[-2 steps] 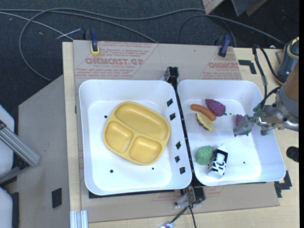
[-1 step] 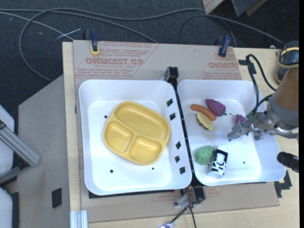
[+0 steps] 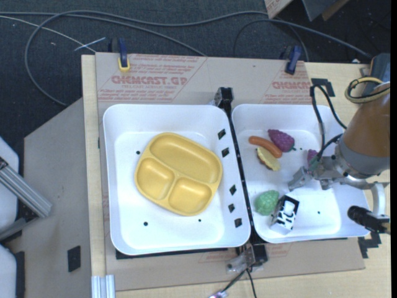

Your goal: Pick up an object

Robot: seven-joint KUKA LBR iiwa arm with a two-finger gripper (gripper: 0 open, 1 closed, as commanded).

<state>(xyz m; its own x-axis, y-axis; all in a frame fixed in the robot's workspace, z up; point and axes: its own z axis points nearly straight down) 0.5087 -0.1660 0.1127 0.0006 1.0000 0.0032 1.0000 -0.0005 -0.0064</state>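
In the right bin (image 3: 322, 223), six small toys, all loose on the white floor. Nearest the gripper (image 3: 308, 180): a small purplish piece (image 3: 312, 157), just above it and partly hidden by the wrist, too small to name. Toward the far wall: a bunch of purple grapes (image 3: 281, 139), touching an orange sausage-shaped piece (image 3: 263, 144) on its left. Just below those: a yellow and brown piece (image 3: 268, 160), flat, close to the divider side. Toward the near wall: a lumpy green ball (image 3: 267, 202), and pressed against its right side a black-and-white block (image 3: 285, 214), tilted.

Gripper low over the middle of the right bin, spread apart, with bare white floor showing between the two fingers (image 3: 296, 179). Pinching nothing. Apart from the green ball and the block, which lie below and to its left. Reaching in from the right on a grey arm (image 3: 366, 148) with an orange band, black cable looped along it.

In the left bin (image 3: 115, 185), a yellow divided plate (image 3: 178, 174), three compartments, turned at a slant, sitting near the middle.

Under both bins, a cardboard sheet (image 3: 155, 79) with red printing. Clipped to its far edge: two blue clamps (image 3: 123, 53), one above each bin. Beyond that, dark carpet (image 3: 186, 17) crossed by thin grey cables.
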